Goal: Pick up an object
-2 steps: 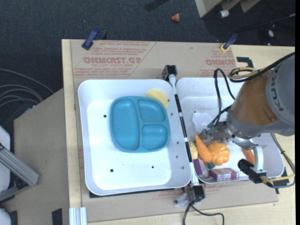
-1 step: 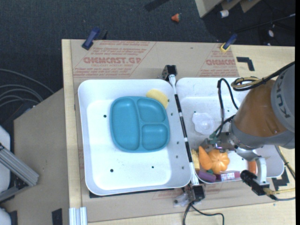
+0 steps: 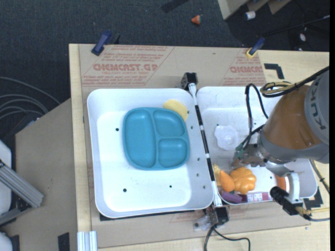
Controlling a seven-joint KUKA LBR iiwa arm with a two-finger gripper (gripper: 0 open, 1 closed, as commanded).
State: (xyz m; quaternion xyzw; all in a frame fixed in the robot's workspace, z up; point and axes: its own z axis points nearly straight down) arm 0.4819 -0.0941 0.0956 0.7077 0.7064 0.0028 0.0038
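— Two white bins; where's the gripper (image 3: 245, 157)?
— Lower right of the frame, just above an orange rounded toy (image 3: 244, 179) near the right bin's (image 3: 209, 95) lower edge; its grip I cannot tell.
— Open room?
— Upper part of that bin.

The arm (image 3: 293, 127) covers much of the right bin (image 3: 220, 95), and its pincer's tips are hidden.

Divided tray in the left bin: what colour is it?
Light blue tray, plain, seen in the camera view.
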